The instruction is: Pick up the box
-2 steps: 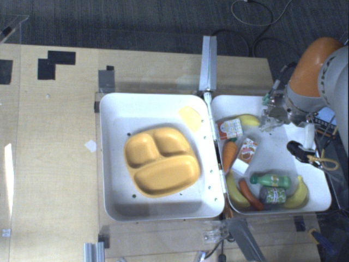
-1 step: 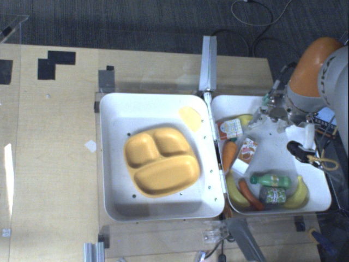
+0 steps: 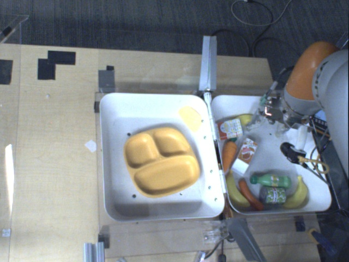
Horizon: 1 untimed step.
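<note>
Red-and-white box (image 3: 231, 128) sits in the right bin (image 3: 267, 160), far-left corner area, close to the wall next to the left bin (image 3: 125, 113). Gripper (image 3: 271, 111) hangs over the right bin's far edge, right of the box and apart from it, with nothing visibly in it. Opening: cannot tell, too small and blurred from this angle.

Risks, my read:
- The box lies flat and tight to the wall, so one side of the grasp has little room. A descent there could clip the rim or just shove the box.
- Carrot (image 3: 229, 154) touches or nearly touches the box's near edge, and a yellow piece (image 3: 246, 119) sits just right of it. Either could get pinched along with the box.
- A second red-white packet (image 3: 248, 149) lies just beside it, so it's easy to target the wrong one.

Rest of the right bin: bottle (image 3: 271, 180), can (image 3: 274, 195), banana (image 3: 298, 192) and a red sausage-like thing (image 3: 251, 194), all toward the front and well off the likely path. The left bin holds a yellow tray (image 3: 161, 160), not in the way.
</note>
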### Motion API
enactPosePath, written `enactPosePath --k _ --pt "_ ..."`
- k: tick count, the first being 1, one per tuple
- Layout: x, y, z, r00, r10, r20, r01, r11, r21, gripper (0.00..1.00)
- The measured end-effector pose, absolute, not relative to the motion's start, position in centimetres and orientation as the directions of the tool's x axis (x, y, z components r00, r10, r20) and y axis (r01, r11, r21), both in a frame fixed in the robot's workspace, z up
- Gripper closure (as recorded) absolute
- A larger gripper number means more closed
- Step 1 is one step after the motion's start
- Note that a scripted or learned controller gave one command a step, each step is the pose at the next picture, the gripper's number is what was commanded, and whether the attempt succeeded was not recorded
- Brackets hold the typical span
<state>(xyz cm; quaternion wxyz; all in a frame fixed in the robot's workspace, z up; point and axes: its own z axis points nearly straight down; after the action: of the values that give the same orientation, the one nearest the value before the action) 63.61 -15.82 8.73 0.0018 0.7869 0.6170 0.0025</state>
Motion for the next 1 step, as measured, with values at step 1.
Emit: enactPosePath --k 1 --pt "63.87 -15.63 9.90 0.232 0.973 0.003 0.973 -0.232 0.011 1.00"
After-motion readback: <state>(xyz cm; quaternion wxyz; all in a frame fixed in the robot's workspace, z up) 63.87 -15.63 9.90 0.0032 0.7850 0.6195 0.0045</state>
